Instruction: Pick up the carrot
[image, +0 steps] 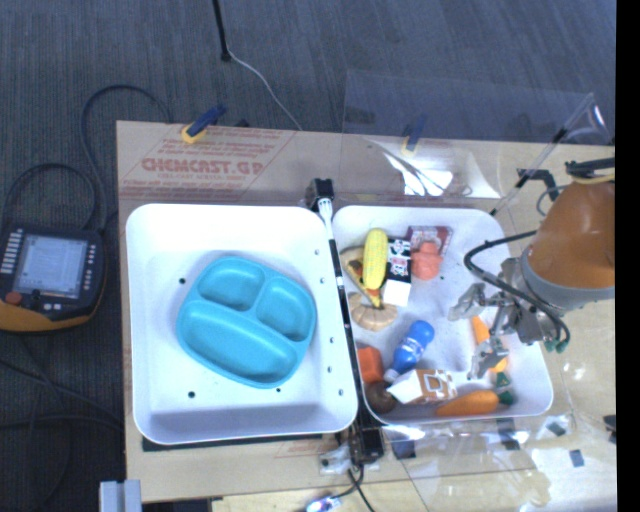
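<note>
At the lower right of the frame, along the near wall of the right-hand white bin (445, 216), the carrot (466, 404) lies on its side, its long axis running nearly left to right with a slight rise toward the right, where a bit of green top sits by the bin's corner. The gripper (490, 335) hangs above the right part of that same bin, on the grey arm (575, 250) with its orange band that comes in from the frame's right edge. Its fingers (487, 357) look spread apart with nothing caught between them; a small orange patch shows among the metalwork, and I cannot tell whether that is part of the gripper or some item under it. The carrot therefore lies toward the bottom of the frame from the fingers and a little to their left, near but not touching. A small carton (432, 384) lies just beside the carrot's left end, and a blue bottle (411, 345) lies beyond that. I judge the coming move to be a short shift toward the bottom edge and a descent, with the fingers closing across the carrot's narrow width rather than along its length.
</note>
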